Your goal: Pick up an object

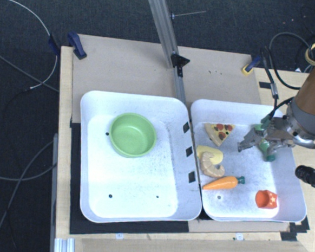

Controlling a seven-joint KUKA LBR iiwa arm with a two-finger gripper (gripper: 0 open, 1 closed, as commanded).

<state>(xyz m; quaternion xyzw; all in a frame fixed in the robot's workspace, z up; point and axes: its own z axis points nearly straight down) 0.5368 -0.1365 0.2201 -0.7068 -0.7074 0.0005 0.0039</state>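
The right bin [299, 183] holds a pizza slice [220, 132], a pale yellow curved piece [210, 159], an orange carrot [221, 182] with a green tip, and a small red-orange object [266, 199]. My gripper [258, 148] hangs over the bin's upper right part, to the right of the pizza slice. Its fingers are spread open, one dark finger [247, 144] pointing left and one with a green tip [268, 151]. Nothing shows between them. The carrot and the red-orange object lie below the gripper, apart from it.
A green bowl [133, 134] sits in the upper left of the left bin [135, 202]. A grey metal pole [167, 34] slants down to the divide between the bins. Cables run beside the arm at the right.
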